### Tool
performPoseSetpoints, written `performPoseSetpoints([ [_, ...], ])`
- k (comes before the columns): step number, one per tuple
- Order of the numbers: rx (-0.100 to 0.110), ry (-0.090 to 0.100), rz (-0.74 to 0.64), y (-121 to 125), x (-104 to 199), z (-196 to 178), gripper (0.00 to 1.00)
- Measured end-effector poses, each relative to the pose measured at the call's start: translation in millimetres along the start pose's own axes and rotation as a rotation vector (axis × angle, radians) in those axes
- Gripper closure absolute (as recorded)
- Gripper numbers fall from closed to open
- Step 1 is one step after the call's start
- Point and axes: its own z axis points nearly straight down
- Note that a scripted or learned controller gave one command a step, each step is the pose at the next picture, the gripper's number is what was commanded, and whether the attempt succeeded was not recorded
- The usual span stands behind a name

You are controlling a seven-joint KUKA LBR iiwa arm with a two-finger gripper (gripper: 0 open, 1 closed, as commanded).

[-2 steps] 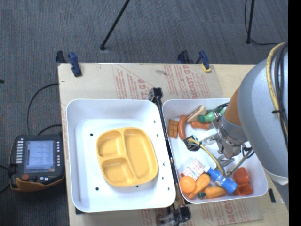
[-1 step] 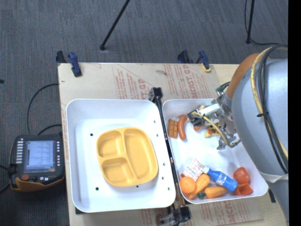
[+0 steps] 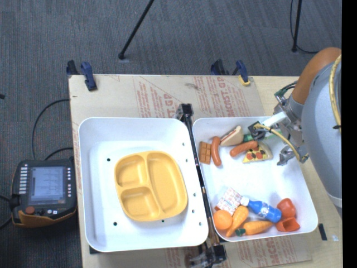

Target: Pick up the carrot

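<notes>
Orange carrot (image 3: 259,228) is lying in a crowded bin (image 3: 279,183); we are aiming across its middle, gripper (image 3: 289,149) state unclear.

Grey arm (image 3: 326,133) in from right, tool (image 3: 289,151) low.

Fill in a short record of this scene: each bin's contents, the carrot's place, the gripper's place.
left bin: yellow divided plate
right bin: sausage and pizza slice at far end; orange and blue bottle at near end
carrot: between orange and blue bottle; second carrot beside it
gripper: by pizza slice, apart from both carrots
</notes>
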Motion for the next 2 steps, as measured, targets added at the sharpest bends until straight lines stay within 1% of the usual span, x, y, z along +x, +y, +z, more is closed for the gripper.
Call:
performPoseSetpoints([
  [1,0.005,-0.002,0.094,-54,-91,45,0.00],
  [2,0.003,-0.002,0.091,-98,-28,45,0.00],
])
